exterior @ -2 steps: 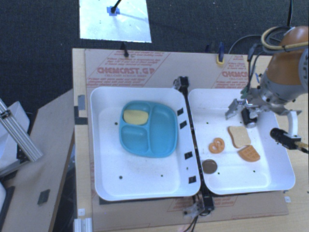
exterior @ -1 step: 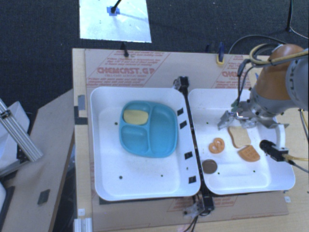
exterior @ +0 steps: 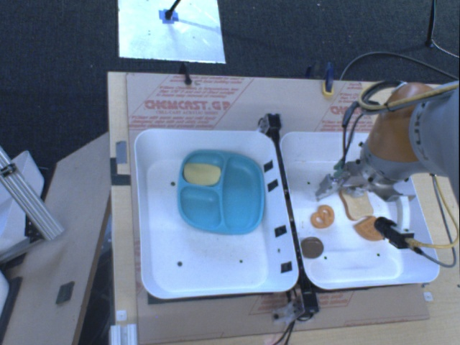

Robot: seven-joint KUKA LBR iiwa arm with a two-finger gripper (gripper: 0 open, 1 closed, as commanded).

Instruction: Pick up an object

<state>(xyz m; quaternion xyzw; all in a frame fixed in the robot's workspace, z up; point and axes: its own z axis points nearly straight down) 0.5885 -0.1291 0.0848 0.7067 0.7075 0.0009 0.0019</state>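
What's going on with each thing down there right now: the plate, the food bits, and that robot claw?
Blue plate: flat in the left bin.
Yellow piece: lying in the plate's top-left section.
Pretzel: flat in the right bin, untouched.
Brown disc: flat, untouched.
Toast slice: flat beside the claw.
Orange piece: flat, untouched.
Claw: low over the right bin, carrying nothing.

Toast slice (exterior: 355,205) partly under the claw (exterior: 343,180)

arm (exterior: 402,131) over right bin (exterior: 359,268) | pretzel (exterior: 323,216) | blue plate (exterior: 219,191) left bin (exterior: 154,214)
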